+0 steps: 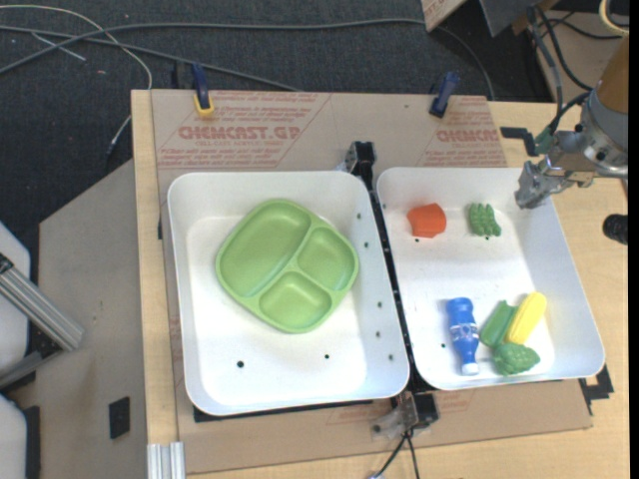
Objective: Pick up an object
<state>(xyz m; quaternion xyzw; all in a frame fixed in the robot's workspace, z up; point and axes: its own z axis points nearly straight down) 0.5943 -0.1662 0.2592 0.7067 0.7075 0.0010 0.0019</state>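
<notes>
My pincer hung at the far right rim of the right bin, nothing between its fingers (open or shut, I could not tell). The likely picks lay below: an orange block beside a green piece, well apart from the blue bottle clustered near the front.

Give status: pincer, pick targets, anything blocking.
Pincer over right bin's far right corner, nothing seen between its fingers. Closest targets: small green toy, orange block. No obstruction in that bin; green divided plate sits in left bin.
</notes>
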